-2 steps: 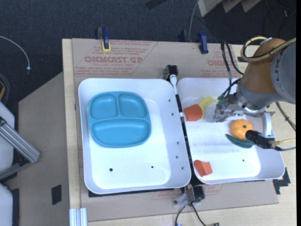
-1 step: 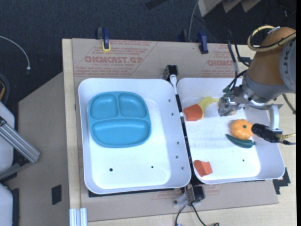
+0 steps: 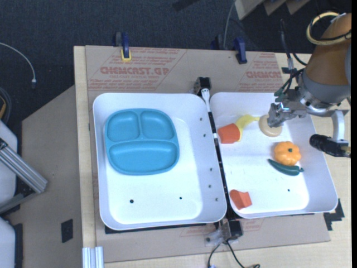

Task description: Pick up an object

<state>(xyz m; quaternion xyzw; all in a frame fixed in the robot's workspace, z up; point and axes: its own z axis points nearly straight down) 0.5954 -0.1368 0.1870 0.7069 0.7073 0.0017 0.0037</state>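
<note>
The bench (image 3: 167,66) carried a brown sheet printed with red lettering, held at its far edge by two blue clamps (image 3: 124,42), and on it two shallow white bins lay side by side. The left bin (image 3: 162,205) held a blue divided plate (image 3: 142,140) with three compartments, lying flat toward the bin's far left. The right bin (image 3: 312,197) held the smaller things. The arm (image 3: 329,54), grey with an orange band, reached in from the right and hung over that bin's far right part.

Its end effector (image 3: 277,116) pointed down onto a round tan disc (image 3: 270,129); whether the tips were apart or together could not be made out, and nothing could be seen clamped between them. Just left of the disc lay a yellow piece (image 3: 245,120), and touching that, an orange-red cup (image 3: 228,133) on its side near the bin's left wall. Nearer the camera sat an orange pumpkin (image 3: 286,152), with a dark green vegetable (image 3: 284,167) lying against its near side. A small orange-red block (image 3: 240,198) rested well apart, by the near left corner.
</note>
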